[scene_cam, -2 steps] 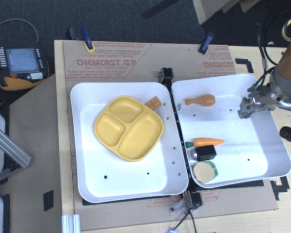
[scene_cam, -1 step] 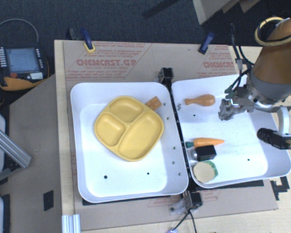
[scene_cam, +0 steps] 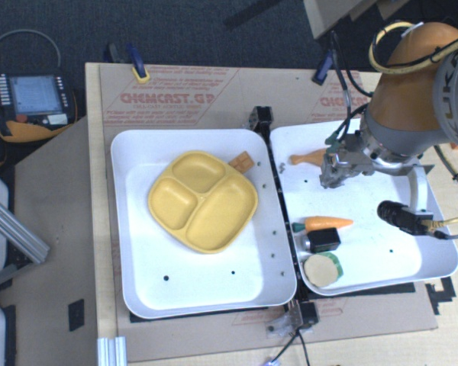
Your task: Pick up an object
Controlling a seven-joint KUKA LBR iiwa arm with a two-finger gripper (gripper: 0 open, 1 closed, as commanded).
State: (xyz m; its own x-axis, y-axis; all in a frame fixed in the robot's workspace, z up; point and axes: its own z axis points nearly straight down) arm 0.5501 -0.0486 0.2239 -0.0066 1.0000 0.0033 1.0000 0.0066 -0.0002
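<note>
My gripper [scene_cam: 333, 174] hangs over the upper left part of the right bin [scene_cam: 382, 269], pointing down. Just left of it lies a small tan-orange piece [scene_cam: 308, 158], close to the gripper but apart from it. Lower down, near the bin's left wall, lie an orange carrot [scene_cam: 329, 223], a black block [scene_cam: 323, 240] and a round cream and green item [scene_cam: 322, 269]. Nothing shows as held by the gripper.
The left bin [scene_cam: 137, 273] carries a yellow divided plate [scene_cam: 203, 200] with a small brown block [scene_cam: 241, 162] at its upper right rim. A black cylinder [scene_cam: 398, 215] on the arm sticks out over the right bin. A cardboard sheet [scene_cam: 175, 90] lies beneath both bins.
</note>
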